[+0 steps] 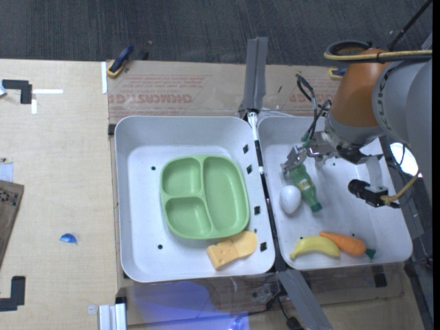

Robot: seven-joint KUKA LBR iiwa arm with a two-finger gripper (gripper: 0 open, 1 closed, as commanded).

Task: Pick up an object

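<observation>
While the gripper (297, 160) is hovering over the top of the green bottle (304, 187) in the right bin (385, 253), I cannot tell whether it is clamping anything. It is best closing squarely across the bottle, clear of the white egg (290, 199) touching it. Red mirrored lettering on the cardboard (161, 89) is showing, unreadable.
</observation>
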